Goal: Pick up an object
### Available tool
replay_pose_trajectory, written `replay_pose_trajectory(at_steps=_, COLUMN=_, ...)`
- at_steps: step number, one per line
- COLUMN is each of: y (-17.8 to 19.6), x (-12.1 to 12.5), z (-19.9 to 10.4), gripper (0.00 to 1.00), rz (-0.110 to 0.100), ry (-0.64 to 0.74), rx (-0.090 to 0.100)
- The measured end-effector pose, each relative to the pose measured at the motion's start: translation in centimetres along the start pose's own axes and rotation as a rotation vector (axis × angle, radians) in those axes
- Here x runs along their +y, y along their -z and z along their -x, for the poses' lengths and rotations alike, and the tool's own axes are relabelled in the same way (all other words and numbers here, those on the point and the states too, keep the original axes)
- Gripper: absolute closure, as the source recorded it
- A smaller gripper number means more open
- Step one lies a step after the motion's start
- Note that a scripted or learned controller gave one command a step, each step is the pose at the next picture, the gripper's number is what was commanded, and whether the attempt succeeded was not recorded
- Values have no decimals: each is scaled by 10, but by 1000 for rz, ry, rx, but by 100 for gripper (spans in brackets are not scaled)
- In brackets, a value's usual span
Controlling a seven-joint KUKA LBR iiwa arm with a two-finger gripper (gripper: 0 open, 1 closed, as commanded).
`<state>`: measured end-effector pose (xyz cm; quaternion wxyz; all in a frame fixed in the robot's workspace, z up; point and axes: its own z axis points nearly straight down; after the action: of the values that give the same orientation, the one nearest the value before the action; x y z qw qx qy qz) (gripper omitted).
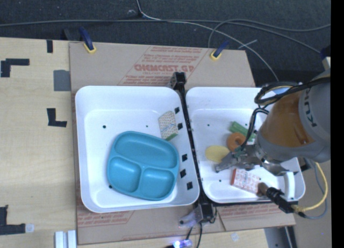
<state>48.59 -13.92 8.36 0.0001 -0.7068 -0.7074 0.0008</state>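
Grey arm with orange band (293, 126), entering from the right, hangs low over the right white bin (215, 99); claw (232, 162) state: cannot tell. Candidates clustered beneath for easy reach: yellow rounded piece (216, 152), orange ring (235, 141), red-and-white packet (245, 180). Left white bin (86, 102): blue compartment tray (143, 165).

Blue tray (142, 166) apparently crowding left bin (86, 134).

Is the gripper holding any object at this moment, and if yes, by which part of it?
It cannot be told. The gripper hangs low in the right bin beside the yellow object.
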Motion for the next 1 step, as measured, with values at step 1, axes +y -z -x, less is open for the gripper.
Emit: replay_pose_trajectory(at_steps=1, y=12, x=1, z=1, gripper=100, rz=4, ry=-1, rx=-1)
